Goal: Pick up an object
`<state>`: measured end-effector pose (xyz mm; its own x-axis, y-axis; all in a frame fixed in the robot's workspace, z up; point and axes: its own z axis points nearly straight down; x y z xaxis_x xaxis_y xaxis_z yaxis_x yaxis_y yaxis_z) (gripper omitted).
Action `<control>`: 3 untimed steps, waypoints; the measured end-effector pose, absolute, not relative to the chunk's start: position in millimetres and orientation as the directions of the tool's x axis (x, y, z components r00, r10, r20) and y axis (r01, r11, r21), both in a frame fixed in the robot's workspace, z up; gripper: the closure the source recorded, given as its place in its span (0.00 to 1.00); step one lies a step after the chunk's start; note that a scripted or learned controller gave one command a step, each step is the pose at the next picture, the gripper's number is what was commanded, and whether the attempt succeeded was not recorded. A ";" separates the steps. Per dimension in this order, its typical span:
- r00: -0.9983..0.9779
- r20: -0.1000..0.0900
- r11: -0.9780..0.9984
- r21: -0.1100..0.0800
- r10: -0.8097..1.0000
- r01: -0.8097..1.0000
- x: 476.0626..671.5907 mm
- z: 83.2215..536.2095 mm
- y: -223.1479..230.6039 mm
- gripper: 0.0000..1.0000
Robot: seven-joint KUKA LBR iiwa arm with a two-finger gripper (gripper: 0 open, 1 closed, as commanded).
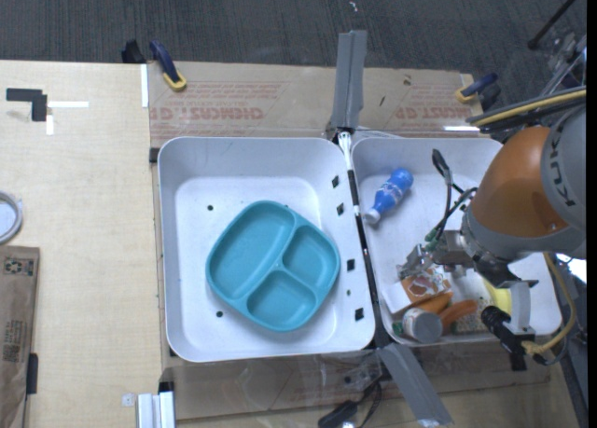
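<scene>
The gripper (438,254) hangs low over a heap of small packets and containers (431,294) in the right bin (410,150). Whether it grips anything cannot be told. The heap lies directly beneath and just toward the bin's near edge. A blue bottle (388,195) lies apart, slanted, toward the far-left corner.

Bench (75,193) bearing two white bins side by side.
Left bin (173,258) and right bin (373,151) are sitting on brown cardboard (252,100); a tape roll (7,219) is lying at the left edge.
</scene>
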<state>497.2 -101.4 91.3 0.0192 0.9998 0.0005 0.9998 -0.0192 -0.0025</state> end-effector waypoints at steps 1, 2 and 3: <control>0.025 -0.001 -0.025 0.002 1.000 1.000 498.7 100.9 -102.4 1.00; 0.024 -0.001 -0.024 0.000 1.000 1.000 498.2 100.7 -102.7 0.00; 0.116 -0.001 -0.116 -0.001 0.993 0.993 549.2 90.9 -94.2 0.00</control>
<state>549.2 -94.2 90.9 0.1164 0.9932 -0.0014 0.9932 -0.1164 -0.0015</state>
